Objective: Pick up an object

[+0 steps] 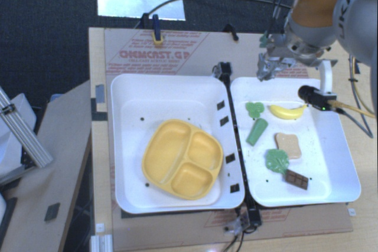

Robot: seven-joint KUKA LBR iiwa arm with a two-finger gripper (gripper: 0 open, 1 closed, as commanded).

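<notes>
Reading the bench from the left, the left bin [127, 127] holds a yellow divided tray [182, 158] lying at a slant near its front wall, well apart from anything the arm is near. Across the central divider, the right bin [336, 144] carries the likely targets: a small green broccoli piece [254, 109], a green cylinder [257, 131] just below it, a banana [287, 111] beside them toward the back, a slice of toast [287, 145], a leafy green piece [276, 160] touching the toast's lower corner, and a chocolate bar [296, 179] just in front of that. The gripper [269, 69] hangs over the back rim of the right bin, up and to the rear of the broccoli and banana, holding nothing; whether its claw is apart or together I cannot tell, since the tips are blurred against the cardboard. The main risk, as I judge it, is crowding: a descent onto the broccoli could nudge the cylinder or banana aside, and the toast and leaf lie flat, so fingers may skid over them. Coming straight down from here could also strike the bin's rim instead of any object.
</notes>
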